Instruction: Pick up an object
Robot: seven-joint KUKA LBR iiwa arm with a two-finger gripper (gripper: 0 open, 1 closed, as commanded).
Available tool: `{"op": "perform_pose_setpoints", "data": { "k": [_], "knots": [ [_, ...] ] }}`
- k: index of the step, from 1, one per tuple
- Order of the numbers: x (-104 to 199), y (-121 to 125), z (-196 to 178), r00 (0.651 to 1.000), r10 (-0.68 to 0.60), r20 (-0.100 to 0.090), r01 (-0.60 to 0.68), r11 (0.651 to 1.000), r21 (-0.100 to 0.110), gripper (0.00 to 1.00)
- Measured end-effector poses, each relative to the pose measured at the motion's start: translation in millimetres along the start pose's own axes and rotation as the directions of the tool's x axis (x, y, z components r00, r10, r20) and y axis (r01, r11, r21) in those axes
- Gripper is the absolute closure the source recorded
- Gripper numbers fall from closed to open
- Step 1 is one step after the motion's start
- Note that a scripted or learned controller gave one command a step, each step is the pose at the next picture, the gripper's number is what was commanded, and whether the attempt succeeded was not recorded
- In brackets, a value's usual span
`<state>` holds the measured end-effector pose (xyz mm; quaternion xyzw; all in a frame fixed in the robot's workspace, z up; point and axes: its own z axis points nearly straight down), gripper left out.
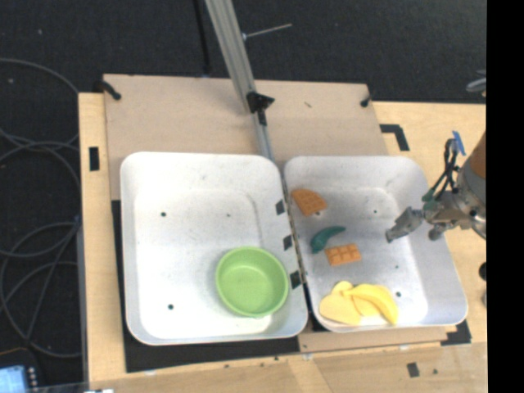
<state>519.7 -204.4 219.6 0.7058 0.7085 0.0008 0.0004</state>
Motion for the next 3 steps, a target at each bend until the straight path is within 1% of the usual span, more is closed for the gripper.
{"op": "perform_pose_setpoints", "data": {
  "k": [1, 2, 3],
  "knots": [
    [0, 0, 0, 1.000, 0.001, 0.000, -0.001, 1.000, 0.000, 0.00],
    [-9, -5, 47, 1.000, 0.005, 0.002, -0.005, 1.000, 0.005, 0.00],
    [-18, -10, 93, 1.000, 0.005, 0.002, -0.005, 1.000, 0.005, 0.00]
  ]
}}
